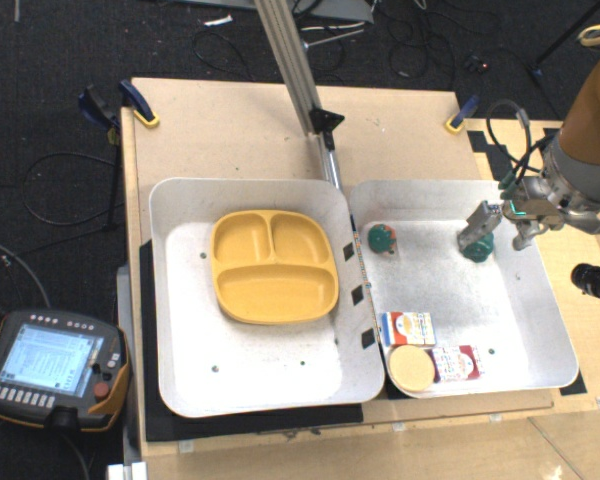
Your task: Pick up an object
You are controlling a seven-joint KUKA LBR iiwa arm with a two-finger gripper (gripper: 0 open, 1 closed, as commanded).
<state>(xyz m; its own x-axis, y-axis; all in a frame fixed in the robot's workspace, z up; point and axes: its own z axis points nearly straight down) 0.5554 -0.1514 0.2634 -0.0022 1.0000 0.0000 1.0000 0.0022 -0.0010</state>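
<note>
At the near edge of the bench, in the near left corner of the right bin (540,298), a small cluster lies tight together: a round tan lid or disc (413,368), a red-and-white carton (456,364) touching its right side, and a white carton with orange print (407,326) just behind it. These look light and stiff – thin card that would dent under a hard pinch – and they sit so close to each other and to the bin wall that fingers would struggle to get down either side. The left bin (180,268) carries a yellow divided plate (275,266) near its middle; it looks like rigid, smooth plastic, wide and shallow, best taken by the rim if at all. Farther back in the right bin, a small teal and brown object (381,238) stands alone near the left wall – probably light and hard, with open floor around it, so the easiest to straddle from above. Near the bin's far right corner the end effector (500,223) hangs low, and a teal round object (477,247) lies just beneath its left finger; I cannot tell whether the fingers are spread or closed, nor whether they touch it. That object looks small, smooth and liable to roll, so a centred pinch across its middle would suit.
</note>
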